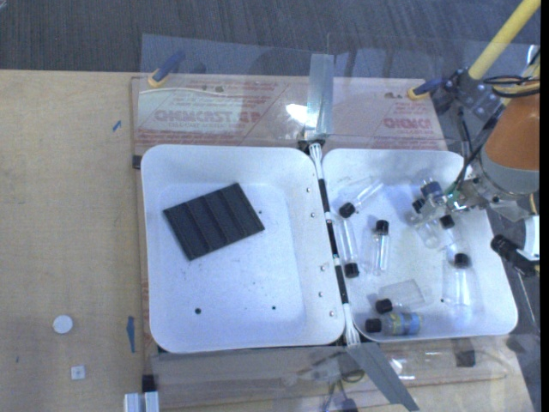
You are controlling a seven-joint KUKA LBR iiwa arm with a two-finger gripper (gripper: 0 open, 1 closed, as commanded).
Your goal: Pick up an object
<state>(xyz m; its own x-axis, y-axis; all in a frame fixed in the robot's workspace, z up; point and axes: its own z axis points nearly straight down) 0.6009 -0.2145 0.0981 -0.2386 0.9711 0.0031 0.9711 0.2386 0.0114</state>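
The right bin point(493, 316) holds several clear vials with black caps. One vial point(379, 244) lies near the bin's middle, and another point(361, 197) lies tilted toward the back left. A third vial point(457, 281) lies at the right side, and a blue-labelled vial point(400, 323) rests by the front wall. My gripper point(433, 201) reaches in from the right and hangs low over the back right part of this bin. It sits among clear vials point(427, 228) there, and its tip is small and cluttered. The orange band point(518, 136) sits above it.
A black ridged slab point(213, 220) lies tilted in the left bin point(171, 316). A metal divider strip point(330, 230) separates the bins. Cables and a yellow rod point(510, 26) crowd the back right. Clear plastic sheeting point(223, 114) lies behind the bins.
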